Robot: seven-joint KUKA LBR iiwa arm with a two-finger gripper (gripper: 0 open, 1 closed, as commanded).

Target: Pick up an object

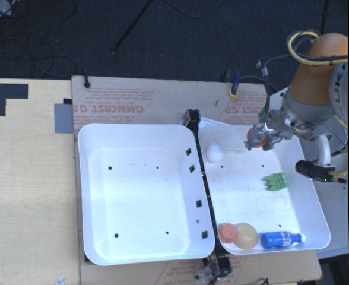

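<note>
Camera view: gripper (259,139) over right bin (314,209) upper area, finger state unclear. White ball (215,153) near divider; green toy (275,181) right; pink ball (228,232), yellow ball (246,236), blue bottle (281,239) along front edge.

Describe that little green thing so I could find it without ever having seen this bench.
Start at the right-hand bin, the one that the arm reaches over. Along its right side, about halfway down, lies the small green object, alone on the white floor. It is the sole green item; the blue bottle and the round pieces sit at the near edge.
</note>
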